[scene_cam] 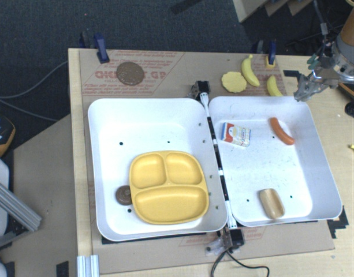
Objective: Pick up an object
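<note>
Nothing was picked yet, as far as this moment showed. The candidates all lay untouched in the right bin (321, 172): a sausage (281, 131) near the far right corner, a small carton (235, 134) close to the inner wall, and a tan bread roll (271, 203) down toward the near edge, each well apart from the others.

The gripper (306, 89) hung over the bench just past the far right corner of that bin, near the sausage but clear of it, with nothing seen between its fingers. How wide it stood was too small and blurred to call.

In the left bin (104, 154) sat a yellow divided plate (166, 186), with a brown cookie (124, 195) tucked against its left side. Out on the bench beyond the bins lay two bananas, one (250, 72) beside a yellow round piece (234, 82) and the other (273, 86) just left of the gripper, and a brown disc (130, 73) rested on the cardboard at the far left.

So the whole job looked to be ahead: choose an item, come down over it, close, lift. The sausage seemed the nearest choice from where the gripper hung.
</note>
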{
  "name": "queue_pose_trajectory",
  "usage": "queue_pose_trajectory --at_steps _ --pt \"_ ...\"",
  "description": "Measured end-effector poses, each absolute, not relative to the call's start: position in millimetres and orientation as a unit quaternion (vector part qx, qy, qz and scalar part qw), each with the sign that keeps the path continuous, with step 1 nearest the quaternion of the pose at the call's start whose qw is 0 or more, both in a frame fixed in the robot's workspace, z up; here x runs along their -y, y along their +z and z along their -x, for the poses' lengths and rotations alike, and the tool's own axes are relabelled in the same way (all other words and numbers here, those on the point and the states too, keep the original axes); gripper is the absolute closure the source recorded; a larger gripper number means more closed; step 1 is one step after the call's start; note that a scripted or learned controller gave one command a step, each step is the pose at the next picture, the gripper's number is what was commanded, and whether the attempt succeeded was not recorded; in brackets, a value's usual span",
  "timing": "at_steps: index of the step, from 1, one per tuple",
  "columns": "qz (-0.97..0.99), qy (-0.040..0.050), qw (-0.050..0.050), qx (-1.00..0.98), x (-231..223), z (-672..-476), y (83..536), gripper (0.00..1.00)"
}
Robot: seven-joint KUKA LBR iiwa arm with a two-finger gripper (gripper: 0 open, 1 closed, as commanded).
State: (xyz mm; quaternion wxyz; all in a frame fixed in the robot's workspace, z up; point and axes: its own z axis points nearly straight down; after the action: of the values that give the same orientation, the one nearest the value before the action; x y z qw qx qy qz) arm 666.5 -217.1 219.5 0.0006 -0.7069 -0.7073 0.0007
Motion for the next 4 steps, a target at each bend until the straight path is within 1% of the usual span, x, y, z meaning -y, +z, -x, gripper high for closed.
queue_pose_trajectory --at_steps 1,2,3,4 --pt "0.707 0.0 -0.002 0.707 224 -666.8 222 1.0" --pt "0.706 -0.0007 -0.001 0.708 198 -667.3 236 1.0" --pt "0.708 0.0015 0.001 0.706 225 -665.5 201 1.0" --pt "0.707 -0.0013 -0.003 0.707 222 -667.4 230 1.0"
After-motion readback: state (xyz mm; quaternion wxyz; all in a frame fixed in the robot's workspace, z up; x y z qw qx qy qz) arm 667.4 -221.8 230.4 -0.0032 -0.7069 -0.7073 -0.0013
